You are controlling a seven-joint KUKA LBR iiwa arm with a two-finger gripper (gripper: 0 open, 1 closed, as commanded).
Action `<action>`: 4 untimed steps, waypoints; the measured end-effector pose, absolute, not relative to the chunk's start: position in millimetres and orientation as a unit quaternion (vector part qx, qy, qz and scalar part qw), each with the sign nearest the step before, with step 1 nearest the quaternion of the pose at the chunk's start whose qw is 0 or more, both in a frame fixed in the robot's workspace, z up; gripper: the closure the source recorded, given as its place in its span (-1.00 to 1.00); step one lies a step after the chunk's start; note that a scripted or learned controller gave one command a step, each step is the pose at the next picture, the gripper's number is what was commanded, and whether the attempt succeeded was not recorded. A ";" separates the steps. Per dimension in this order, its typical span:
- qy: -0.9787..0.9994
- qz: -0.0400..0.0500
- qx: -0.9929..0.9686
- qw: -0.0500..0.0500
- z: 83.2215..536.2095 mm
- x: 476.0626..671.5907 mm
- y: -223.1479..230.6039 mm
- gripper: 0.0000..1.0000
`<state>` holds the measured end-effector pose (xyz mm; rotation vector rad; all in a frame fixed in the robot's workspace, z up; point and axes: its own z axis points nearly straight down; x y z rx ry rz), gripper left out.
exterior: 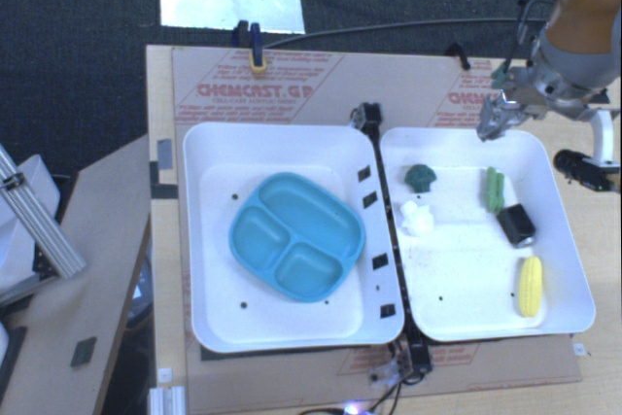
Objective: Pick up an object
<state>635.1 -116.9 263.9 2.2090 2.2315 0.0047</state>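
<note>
Yellow corn (529,286) lies nearest you in the right bin (466,326), with a black block (516,224), green piece (494,190), white figure (417,217) and broccoli (420,177) beyond. Your pincer (493,123) hovers over the far rim, holding nothing; its opening you cannot tell.

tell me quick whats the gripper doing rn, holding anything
Gripper: above the right bin's far edge, nothing seen in it; open or closed cannot be told.
</note>
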 end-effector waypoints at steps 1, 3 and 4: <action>0.710 0.001 0.704 -0.001 247.3 633.7 -62.6 1.00; 0.710 0.001 0.704 -0.001 232.8 638.4 49.6 1.00; 0.711 0.001 0.704 -0.001 220.2 637.1 99.1 1.00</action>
